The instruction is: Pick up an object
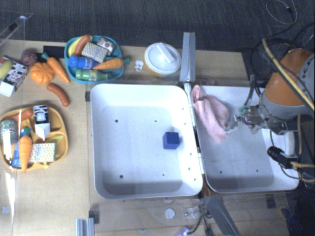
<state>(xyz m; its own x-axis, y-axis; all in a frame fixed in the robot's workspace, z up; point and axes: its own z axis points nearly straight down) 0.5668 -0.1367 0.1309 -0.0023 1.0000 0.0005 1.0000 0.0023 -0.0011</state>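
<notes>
Two shallow white bins are sitting side by side on a wooden bench, seen from above at a slant. The left bin (140, 141) is holding one small blue cube (171, 140), lying right of the bin's middle, well apart from the walls. The right bin (246, 173) is holding one pink cloth (211, 114), crumpled against the bin's left wall and draping over the upper part of the divide between the two bins. One grey robot arm (288, 90) with an orange band is reaching in from the right over the right bin. Its gripper (236, 122) is hovering at the right edge of the pink cloth, seemingly touching it; the fingers are too small and blurred to judge, so whether they are apart or together cannot be told. Beyond the bins, one round white lid (163, 58) is resting on the bench near the top edge of the left bin. To the left, one blue bowl (94, 58) and one yellow tray (33, 139) are each carrying a heap of toy food. Loose on the bench beside them are lying one toy pumpkin (41, 73), one toy carrot (61, 70) and one toy sausage (58, 94).
</notes>
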